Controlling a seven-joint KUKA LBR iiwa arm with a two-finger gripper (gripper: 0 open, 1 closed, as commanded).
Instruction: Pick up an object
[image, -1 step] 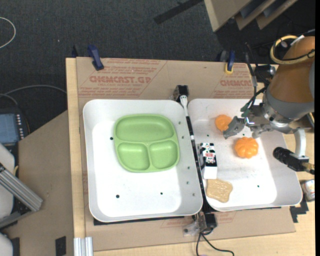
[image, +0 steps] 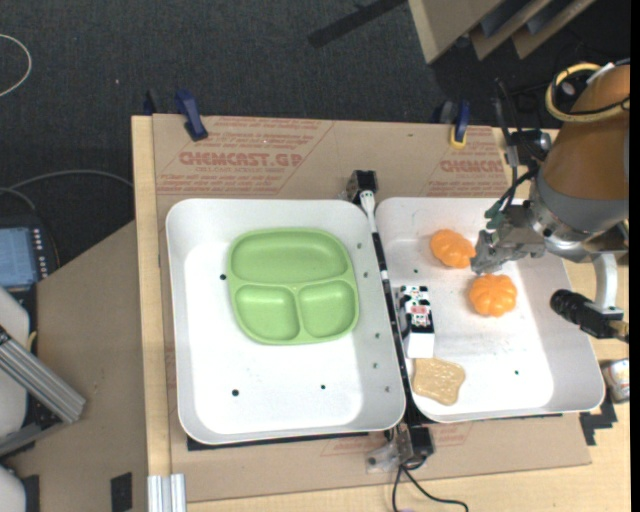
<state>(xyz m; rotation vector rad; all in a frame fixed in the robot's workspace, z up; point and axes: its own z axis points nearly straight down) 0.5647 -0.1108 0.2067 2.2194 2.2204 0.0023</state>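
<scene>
Two orange, pumpkin-like toy pieces lie in the right bin (image: 560, 385): the upper orange piece (image: 451, 248) near the bin's far-left part, the lower orange piece (image: 493, 295) nearer the middle. They sit near each other but apart. Gripper (image: 487, 257) is positioned between them, low over the bin floor, just beside the right edge of the upper piece and just above the lower one; neither piece is seen between its fingers, and finger state cannot be told from this view. Arm (image: 585, 165) enters from the right, orange band above the grey wrist. Also in the right bin: a small black-and-white carton (image: 415, 309) against the left wall, and a tan bread-slice toy (image: 438, 380) at the near-left corner, just below the carton. Left bin (image: 200, 380) holds a green three-compartment tray (image: 293, 285), set toward the far half. Both bins rest on a cardboard sheet (image: 250, 150) printed with red lettering.
</scene>
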